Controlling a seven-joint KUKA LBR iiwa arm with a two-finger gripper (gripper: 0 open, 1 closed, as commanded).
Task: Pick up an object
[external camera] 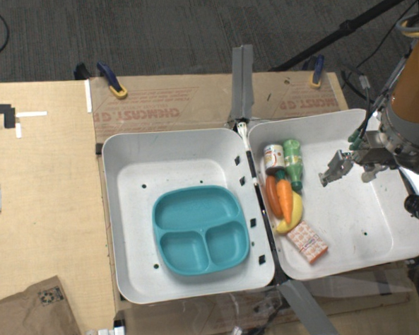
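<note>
The gripper [335, 168] hangs over the right bin [384, 237], toward its 2 o'clock side; whether it is open or closed I cannot tell. Bare white floor lies under it and toward 5 o'clock. The objects crowd the bin's 9 o'clock wall: a can [273, 156] and green bottle [292, 158] uppermost, a carrot [284, 194] and banana [292, 215] below, a small carton [307, 242] near 7 o'clock. The left bin [127, 204] holds a teal divided plate [199, 229].

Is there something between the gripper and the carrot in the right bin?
Nothing visible. Bare bin floor separates the gripper from the carrot, which lies against a banana and a green bottle.
</note>
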